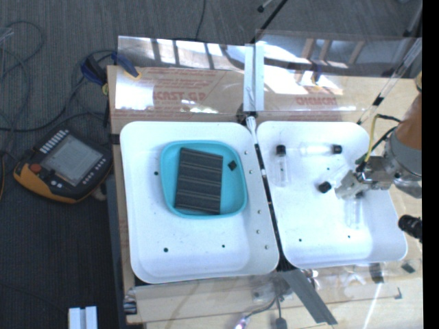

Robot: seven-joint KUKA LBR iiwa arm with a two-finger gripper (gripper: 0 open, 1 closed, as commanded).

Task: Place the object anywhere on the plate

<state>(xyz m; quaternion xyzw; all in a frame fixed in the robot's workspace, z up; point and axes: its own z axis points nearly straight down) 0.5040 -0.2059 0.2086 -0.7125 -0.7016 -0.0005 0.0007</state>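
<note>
— Status of the right bin (302,249)?
— The gripper (351,187) is sitting low by the right edge; I cannot tell whether it is gripping anything. A small black piece (324,186) is lying just beside it, and two clear tubes with black caps (280,162) (317,149) are lying toward the far edge.
— And the left bin (199,259)?
— The blue plate (236,201) is carrying a dark ribbed block (199,180) and a small black bit (232,164). Judging by that, placement is looking partly done; the tubes are remaining.

Faint red print on the cardboard sheet (199,91) behind the bins, illegible.
</note>
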